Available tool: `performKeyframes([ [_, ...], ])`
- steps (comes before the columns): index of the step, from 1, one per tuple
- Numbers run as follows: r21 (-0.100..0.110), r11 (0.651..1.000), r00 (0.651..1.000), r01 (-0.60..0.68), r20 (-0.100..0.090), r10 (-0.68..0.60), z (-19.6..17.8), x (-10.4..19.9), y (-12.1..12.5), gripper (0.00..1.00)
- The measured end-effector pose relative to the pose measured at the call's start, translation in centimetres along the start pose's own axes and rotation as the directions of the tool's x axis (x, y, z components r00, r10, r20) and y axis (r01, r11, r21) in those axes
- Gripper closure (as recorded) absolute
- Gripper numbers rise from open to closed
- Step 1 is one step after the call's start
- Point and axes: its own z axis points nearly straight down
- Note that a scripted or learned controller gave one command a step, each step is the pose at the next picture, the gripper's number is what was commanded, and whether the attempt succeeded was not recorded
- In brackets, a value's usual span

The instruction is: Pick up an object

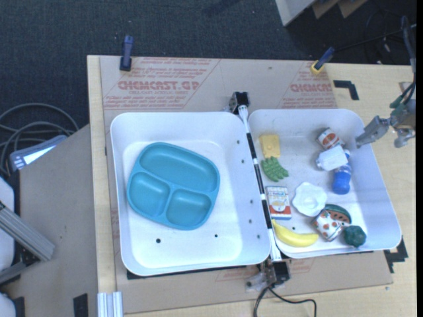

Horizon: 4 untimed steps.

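Left bin [132,243]: blue divided plate [173,185] at centre. Right bin [390,210]: yellow block [269,144] and green toy [275,170] along left edge, carton [278,201] and banana [295,237] toward near-left corner, white cup [308,198] mid-bin, blue bottle [340,180] beyond. Gripper [380,129] at far-right corner, jaw state impossible to tell.

Tray [173,185] in left bin [122,197]; banana [295,237], carton [278,201] in right bin [377,177].

gripper [396,127] | cut off at right edge | finger state unclear
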Motion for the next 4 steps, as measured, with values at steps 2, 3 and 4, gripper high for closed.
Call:
performKeyframes([
  [2,0.001,1.000,1.000,0.005,-0.012,-0.005,18.3,0.0,9.3,0.00],
  [3,0.000,1.000,1.000,0.003,-0.001,-0.003,17.2,-0.5,9.2,1.00],
  [4,0.011,1.000,1.000,-0.001,-0.001,0.001,18.2,4.4,10.5,1.00],
])
